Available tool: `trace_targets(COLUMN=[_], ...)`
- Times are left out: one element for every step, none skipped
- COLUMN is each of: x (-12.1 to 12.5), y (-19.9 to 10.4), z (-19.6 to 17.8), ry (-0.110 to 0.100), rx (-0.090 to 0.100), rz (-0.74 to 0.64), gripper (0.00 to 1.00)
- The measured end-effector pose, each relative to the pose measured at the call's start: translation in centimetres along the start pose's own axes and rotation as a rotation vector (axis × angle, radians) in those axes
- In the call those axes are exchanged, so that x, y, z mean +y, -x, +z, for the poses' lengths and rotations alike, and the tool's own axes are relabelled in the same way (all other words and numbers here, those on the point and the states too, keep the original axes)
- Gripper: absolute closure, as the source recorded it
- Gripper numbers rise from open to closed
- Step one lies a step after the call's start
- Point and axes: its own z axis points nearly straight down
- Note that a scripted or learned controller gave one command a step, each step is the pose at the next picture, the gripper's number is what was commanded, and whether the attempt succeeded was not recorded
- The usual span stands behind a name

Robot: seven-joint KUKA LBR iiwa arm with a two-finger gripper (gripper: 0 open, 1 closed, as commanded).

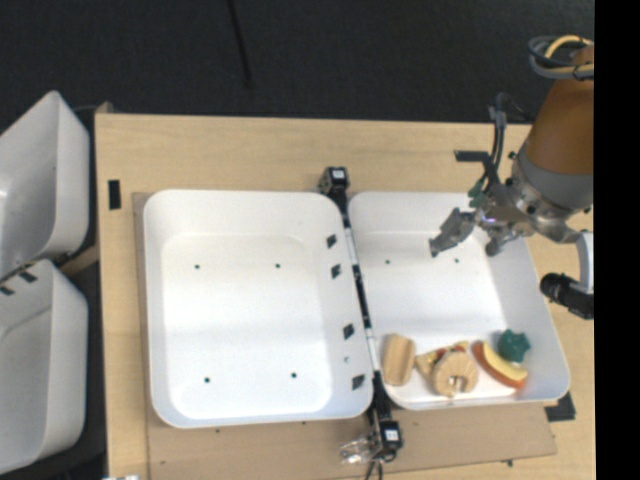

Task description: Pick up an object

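A: Where's the pick?
B: Wooden block (398, 358), toy pieces (452, 367) and apple slice (499, 365) sit crowded along the right bin (420, 278) near wall, probably slid there.
A: Gripper (462, 230)?
B: I see it high over the far end, carrying nothing; can't tell its opening

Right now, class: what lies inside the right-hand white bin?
Along the right bin's near edge lie a tan wooden block, a wooden toy, an apple slice and a green piece. The gripper hovers above.

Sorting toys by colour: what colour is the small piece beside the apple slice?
Green, seen in the camera view.
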Motion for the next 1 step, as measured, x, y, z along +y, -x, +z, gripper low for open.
trace_targets(x=[-6.98], y=[-2.16], z=[17.01], ry=[-0.007], rx=[0.001], rz=[0.001], gripper=[0.0])
